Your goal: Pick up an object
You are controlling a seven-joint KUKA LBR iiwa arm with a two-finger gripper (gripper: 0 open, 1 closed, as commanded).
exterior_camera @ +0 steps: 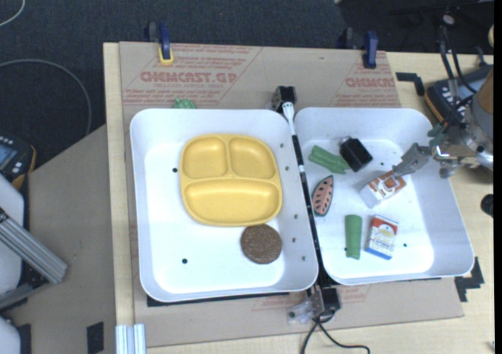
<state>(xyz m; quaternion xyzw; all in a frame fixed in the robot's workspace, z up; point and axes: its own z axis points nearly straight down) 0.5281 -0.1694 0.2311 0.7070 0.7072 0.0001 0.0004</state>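
One fixed camera, high above the bench, looking down at a slant.

You see the left bin [157, 211] and the right bin [439, 219] whole and side by side from a moderate distance, with the bench's far edge and its blue clamps [164, 38] at top, dark floor beyond, and the arm [474, 121] entering from your right.

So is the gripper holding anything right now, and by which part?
Cannot be told. The gripper sits at the small carton in the right bin, but no grasp shows.
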